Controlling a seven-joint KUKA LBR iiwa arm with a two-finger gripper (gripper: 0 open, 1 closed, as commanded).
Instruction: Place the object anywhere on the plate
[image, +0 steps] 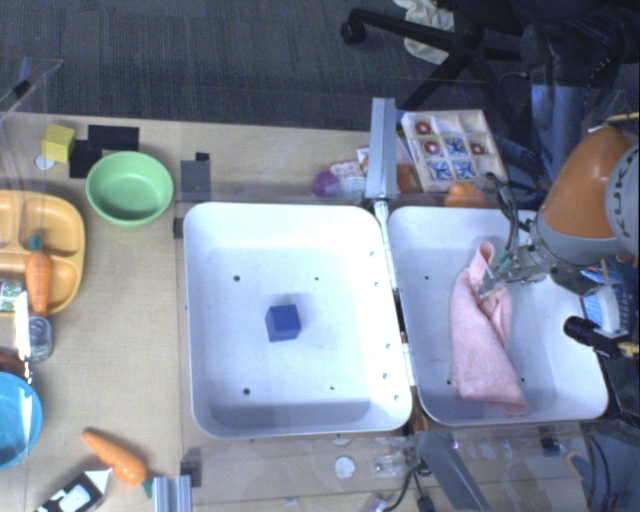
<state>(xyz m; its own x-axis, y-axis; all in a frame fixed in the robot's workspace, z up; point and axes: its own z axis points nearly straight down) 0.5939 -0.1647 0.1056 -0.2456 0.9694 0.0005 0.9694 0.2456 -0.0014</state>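
While a blue cube (283, 322) sat in the left bin (215, 235), the arm worked the right bin (430, 235).
Its gripper (497, 278) had pinched the pink cloth (483, 340), apparently lifting one far corner; no plate lay in either bin.

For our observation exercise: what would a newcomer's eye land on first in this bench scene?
Probably the pink cloth lying crumpled in the right bin, with the gripper at its upper end. Next, the small blue cube alone in the left bin, and the green bowl beyond.
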